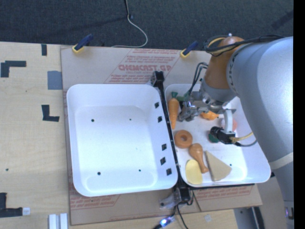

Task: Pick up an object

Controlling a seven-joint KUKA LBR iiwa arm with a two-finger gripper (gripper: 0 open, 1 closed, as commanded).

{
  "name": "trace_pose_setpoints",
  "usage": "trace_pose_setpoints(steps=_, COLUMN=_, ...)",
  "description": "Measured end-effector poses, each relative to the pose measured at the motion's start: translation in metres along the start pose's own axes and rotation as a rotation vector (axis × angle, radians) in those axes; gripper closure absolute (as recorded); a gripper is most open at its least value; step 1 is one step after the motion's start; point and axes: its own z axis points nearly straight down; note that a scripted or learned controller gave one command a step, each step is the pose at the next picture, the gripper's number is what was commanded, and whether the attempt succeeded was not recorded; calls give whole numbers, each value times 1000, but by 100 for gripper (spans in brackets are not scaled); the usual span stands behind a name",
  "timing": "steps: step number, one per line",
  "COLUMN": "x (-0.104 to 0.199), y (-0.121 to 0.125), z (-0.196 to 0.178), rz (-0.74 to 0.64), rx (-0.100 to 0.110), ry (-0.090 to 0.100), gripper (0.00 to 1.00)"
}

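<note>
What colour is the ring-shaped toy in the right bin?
Orange-brown doughnut, clearest in the camera view.

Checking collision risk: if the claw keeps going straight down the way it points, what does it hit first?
Probably the right bin's floor, just right of the carrot. The claw sits low beside it; depth is unclear, so it might clip the carrot.

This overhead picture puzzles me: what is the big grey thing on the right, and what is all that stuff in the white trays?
The grey shape is a robot arm, reaching in from the right; the camera sits above the bench looking down. Its orange band sits just above the wrist, and below that is its gripper, a two-fingered claw lowered into the right bin. That bin holds toy food: a carrot, a doughnut, a drumstick, a yellow piece and a tan wedge. The left bin sits beside it. Whether the claw holds anything is unclear from here.
</note>
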Motion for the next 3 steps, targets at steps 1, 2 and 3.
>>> trace_pose_setpoints(steps=1, x=0, y=0, z=0, rz=1, rx=-4, ry=-2, gripper=0)
trace_pose_setpoints(steps=2, x=-15, y=20, z=4, rz=0, rx=65, ry=9, gripper=0)
trace_pose_setpoints(steps=3, x=80, y=34, z=-108, rz=-6, rx=-19, ry=1, gripper=0)
